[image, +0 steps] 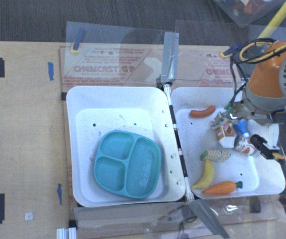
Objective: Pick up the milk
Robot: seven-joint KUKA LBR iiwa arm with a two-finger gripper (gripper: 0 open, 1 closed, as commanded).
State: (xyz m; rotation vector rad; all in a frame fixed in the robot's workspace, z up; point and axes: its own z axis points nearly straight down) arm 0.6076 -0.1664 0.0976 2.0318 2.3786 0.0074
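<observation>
One small milk carton [226, 134] lies in the right bin [269, 180], directly beneath the gripper [231, 119], just beside a blue bottle [241, 129]. Approach step, I judge; whether the fingers are spread or closed, I cannot tell. Next: settle squarely around the carton.

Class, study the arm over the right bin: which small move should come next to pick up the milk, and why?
Probably a short, straight descent: the gripper sits right over the milk carton in the right bin, and the carton cannot be seen between its fingers yet.
</observation>
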